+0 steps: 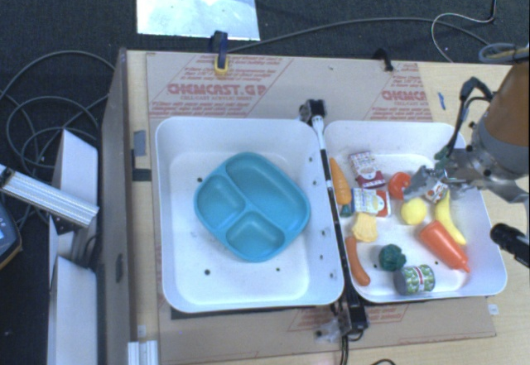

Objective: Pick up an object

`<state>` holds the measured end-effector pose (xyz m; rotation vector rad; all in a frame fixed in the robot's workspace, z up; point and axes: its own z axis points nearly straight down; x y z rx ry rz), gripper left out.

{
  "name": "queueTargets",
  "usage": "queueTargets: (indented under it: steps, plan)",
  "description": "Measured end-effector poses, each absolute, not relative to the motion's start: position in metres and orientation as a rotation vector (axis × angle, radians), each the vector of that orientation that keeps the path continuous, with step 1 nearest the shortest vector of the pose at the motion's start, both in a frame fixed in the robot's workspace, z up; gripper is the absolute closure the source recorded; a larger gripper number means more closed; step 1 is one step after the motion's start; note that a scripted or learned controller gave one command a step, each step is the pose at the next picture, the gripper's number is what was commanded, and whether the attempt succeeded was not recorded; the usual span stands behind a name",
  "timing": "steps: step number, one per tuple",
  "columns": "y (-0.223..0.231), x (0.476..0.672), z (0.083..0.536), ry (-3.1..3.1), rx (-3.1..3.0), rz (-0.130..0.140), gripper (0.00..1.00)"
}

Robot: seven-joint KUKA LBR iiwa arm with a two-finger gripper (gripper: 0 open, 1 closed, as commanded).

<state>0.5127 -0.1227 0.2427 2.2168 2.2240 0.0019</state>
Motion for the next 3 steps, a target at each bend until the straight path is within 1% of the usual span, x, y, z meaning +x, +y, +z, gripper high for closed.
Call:
queueTargets:
  steps: [1,2,3]
  plan:
    - [-0.142,0.490,0.085,2.221,2.219,0.002,0.00]
    - [-0.207,0.579,0.134,2.221,2.215,0.002,0.00]
    - [-0.206,0.647,0.084,2.225,2.216,0.002,0.00]
